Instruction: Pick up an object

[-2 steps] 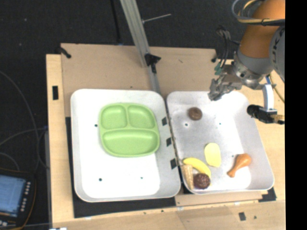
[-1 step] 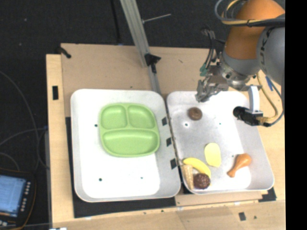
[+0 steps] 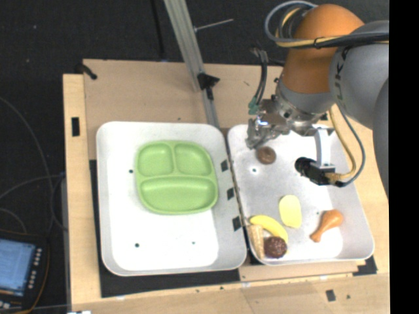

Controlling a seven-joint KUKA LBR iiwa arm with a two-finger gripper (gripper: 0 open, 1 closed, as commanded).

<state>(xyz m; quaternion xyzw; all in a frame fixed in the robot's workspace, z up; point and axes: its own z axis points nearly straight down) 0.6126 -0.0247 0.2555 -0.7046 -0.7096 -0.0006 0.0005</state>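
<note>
Seeing jaws (image 3: 256,136): can't tell open/shut, I see no obj held
Brown round obj (image 3: 265,154): just below jaws
Banana (image 3: 269,227): well below jaws

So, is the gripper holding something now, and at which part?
Cannot be told: the gripper is just above the small brown object, which looks to lie in the bin.

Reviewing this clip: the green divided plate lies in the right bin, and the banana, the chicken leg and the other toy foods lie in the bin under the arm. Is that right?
Not quite. The camera view shows the green divided plate in the left bin, not the right. The rest holds: the banana, the chicken leg and the other toy foods lie in the right bin, under the arm.
</note>
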